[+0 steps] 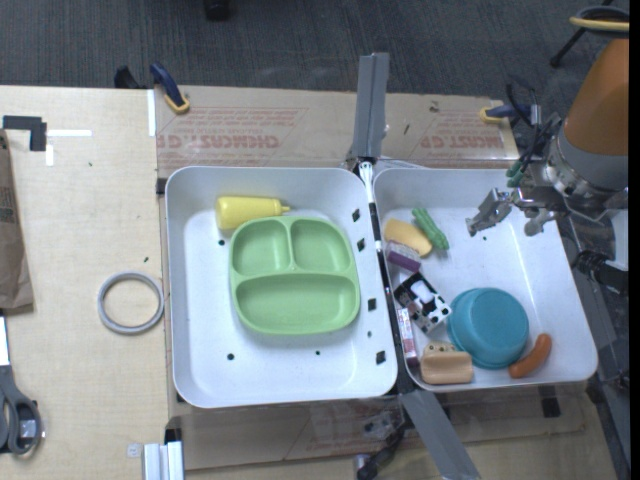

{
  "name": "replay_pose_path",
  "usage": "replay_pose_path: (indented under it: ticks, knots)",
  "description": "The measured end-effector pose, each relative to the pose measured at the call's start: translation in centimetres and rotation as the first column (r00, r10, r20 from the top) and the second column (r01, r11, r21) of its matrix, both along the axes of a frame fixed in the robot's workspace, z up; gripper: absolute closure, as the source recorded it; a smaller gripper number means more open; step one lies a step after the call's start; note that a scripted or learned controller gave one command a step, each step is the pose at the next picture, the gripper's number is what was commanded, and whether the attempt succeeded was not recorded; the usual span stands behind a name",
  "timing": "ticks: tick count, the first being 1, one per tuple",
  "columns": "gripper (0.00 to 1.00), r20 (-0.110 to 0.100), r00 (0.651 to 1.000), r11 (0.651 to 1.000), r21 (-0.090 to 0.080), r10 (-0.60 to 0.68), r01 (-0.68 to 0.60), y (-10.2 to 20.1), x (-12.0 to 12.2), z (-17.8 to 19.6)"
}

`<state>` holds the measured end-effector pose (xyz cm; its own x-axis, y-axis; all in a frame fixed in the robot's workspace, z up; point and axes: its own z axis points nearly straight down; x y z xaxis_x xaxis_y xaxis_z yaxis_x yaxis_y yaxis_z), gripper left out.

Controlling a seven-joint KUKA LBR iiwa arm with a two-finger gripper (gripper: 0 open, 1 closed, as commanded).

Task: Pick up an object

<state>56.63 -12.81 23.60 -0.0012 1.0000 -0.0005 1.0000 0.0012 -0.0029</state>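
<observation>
Across the right bin point(560, 268) lie seven candidates for the pick, none yet taken: one blue bowl point(489, 326) upside down near the front, one orange sausage point(530, 356) touching its right side, one tan bread piece point(446, 366) at its left, one black-and-white toy point(423, 301) beside the divider, one purple item point(404, 260) and one yellow wedge point(407, 235) farther back, and one green bean pod point(430, 228) just right of the wedge. Above the bin's far right part hangs the gripper point(510, 211), its two fingers spread apart with nothing between them. For a clean attempt, the bean pod or the sausage look the best choices, I judge, since each is slim and has bare floor on one side; the fingers should straddle the short width and descend straight. The crowded cluster along the divider risks a glancing touch. Left of that, the other bin point(190, 298) carries one green divided plate point(295, 274) and one yellow bottle point(250, 209).
</observation>
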Motion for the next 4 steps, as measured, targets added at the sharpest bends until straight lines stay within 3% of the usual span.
replay_pose_path:
  ticks: [1,2,3,4]
  knots:
    - [0.0,0.002,0.977,0.977,-0.001,0.212,-0.212,4.0,7.0,-4.5]
    - [0.0,0.005,0.959,0.959,-0.001,0.282,-0.282,2.2,9.3,-14.3]
    - [1.0,0.005,0.96,0.96,-0.002,0.279,-0.279,2.1,9.3,-13.4]
    - [1.0,0.003,0.997,0.997,-0.001,0.083,-0.083,8.5,9.3,-4.4]
